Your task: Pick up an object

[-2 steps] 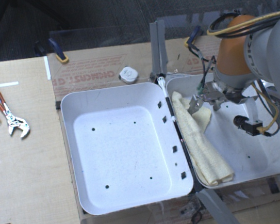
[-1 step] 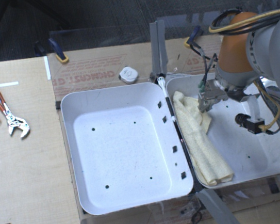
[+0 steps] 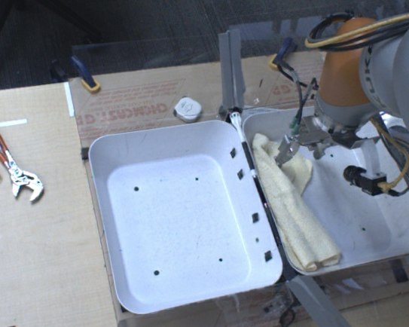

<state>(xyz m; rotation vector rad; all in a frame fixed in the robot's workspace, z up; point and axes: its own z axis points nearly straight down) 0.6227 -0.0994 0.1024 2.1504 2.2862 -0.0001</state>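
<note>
A cream folded cloth (image 3: 297, 210) lies along the left side of the right bin (image 3: 383, 239), running from the bin's far left corner down to its near edge. My gripper (image 3: 292, 148) hangs low over the cloth's upper part, at its right edge, reaching in from the right. Its fingertips are close to or touching the cloth. Nothing is lifted off the bin floor.
The left bin (image 3: 182, 215) sits beside the right one, split by a metal divider (image 3: 250, 175). A white round tape (image 3: 188, 109) lies behind the left bin. A wrench (image 3: 16, 176) rests on the wooden bench at far left. Cables and the arm body crowd the right bin's far right.
</note>
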